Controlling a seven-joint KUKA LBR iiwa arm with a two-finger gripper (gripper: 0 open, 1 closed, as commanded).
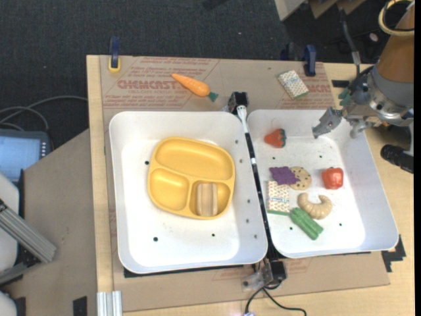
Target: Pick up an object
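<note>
Objects: I see the pickable things lying in the right bin, all below and to the left of the gripper, none touching it.
Strawberry: the strawberry is the nearest piece, just left of the gripper and slightly lower, alone on the bin floor.
Tomato: a red tomato sits straight below the gripper, apart from the rest.
Cluster: further down and left I see a purple piece touching a round cookie, a checked cracker under them, a tan croissant, and a green pickle lying at a slant at the bottom.
Gripper: it hangs over the right bin's upper edge, its two grey fingers spread apart, with nothing between them.
Arm: the wrist enters from the right, with the orange band above it.
Left bin: the left bin, well to the gripper's left, holds a yellow tray with three sections; a pale tan item lies in its lower right section.
Bench: on the cardboard beyond the bins, a carrot lies far left of the gripper and a patterned packet lies up and left, near it.
</note>
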